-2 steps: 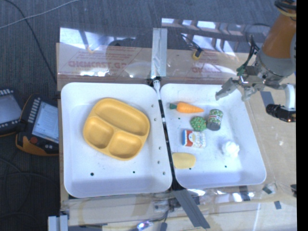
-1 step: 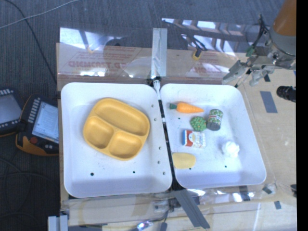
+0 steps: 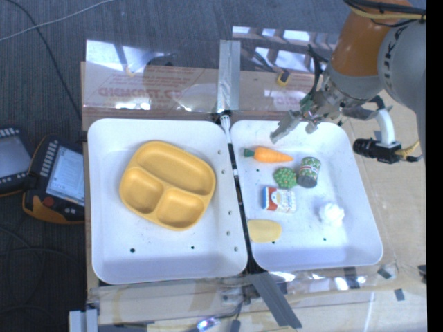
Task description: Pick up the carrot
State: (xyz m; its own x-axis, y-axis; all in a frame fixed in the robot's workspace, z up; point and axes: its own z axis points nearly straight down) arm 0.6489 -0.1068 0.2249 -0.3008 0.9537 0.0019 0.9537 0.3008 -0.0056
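Hovering open and empty, hand (image 3: 296,122) hangs near carrot (image 3: 269,155); no labels legible.

— Right bin (image 3: 360,185), seen from above: what crowds the carrot (image 3: 271,155)?
— A green broccoli piece (image 3: 284,178) and a small can (image 3: 309,171) sit just below it, with a red-and-white packet (image 3: 278,199) under those. The divider wall lies close at its left
— And open floor?
— Bare white above the carrot, toward the far wall, where the gripper (image 3: 294,123) hangs; more along the right side, above the white lump (image 3: 331,213)
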